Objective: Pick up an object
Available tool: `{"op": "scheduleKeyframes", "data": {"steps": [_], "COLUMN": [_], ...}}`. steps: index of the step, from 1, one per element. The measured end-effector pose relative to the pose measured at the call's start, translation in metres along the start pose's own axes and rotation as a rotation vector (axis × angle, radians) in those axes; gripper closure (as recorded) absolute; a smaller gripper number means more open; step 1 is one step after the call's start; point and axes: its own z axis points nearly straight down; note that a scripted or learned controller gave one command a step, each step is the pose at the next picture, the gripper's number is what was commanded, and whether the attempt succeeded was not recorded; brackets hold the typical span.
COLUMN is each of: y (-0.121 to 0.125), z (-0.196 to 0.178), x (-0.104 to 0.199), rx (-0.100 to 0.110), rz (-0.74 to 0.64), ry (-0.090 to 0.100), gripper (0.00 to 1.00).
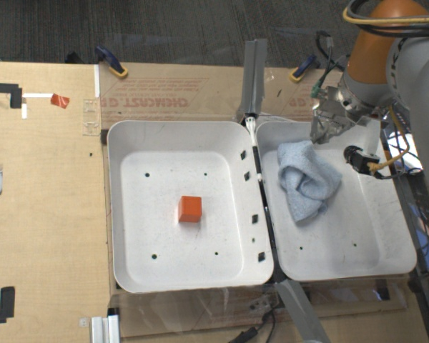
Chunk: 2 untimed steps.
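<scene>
An orange cube [190,209] rests near the middle of the left bin [129,191]. A crumpled light blue cloth [305,179] lies in the upper left part of the right bin [372,256]. My gripper [320,135] hangs over the back edge of the right bin, just above and to the right of the cloth's top corner. Nothing shows between its fingers, and the slant hides how they stand.
A grey divider post [254,77] rises between the bins at the back. Blue and yellow clamps [111,61] hold the cardboard backing. A black cable connector [357,157] hangs off the arm over the right bin. Wooden bench lies to the left.
</scene>
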Motion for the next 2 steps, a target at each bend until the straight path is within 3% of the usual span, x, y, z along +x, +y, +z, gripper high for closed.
{"op": "scheduleKeyframes", "data": {"steps": [1,2], "y": [0.011,-0.001], "z": [-0.005,0.003], "x": [-0.045,0.006], "rx": [-0.003,0.000], "rz": [-0.119,-0.085], "ry": [0.000,0.001], "gripper": [1.00,1.00]}}
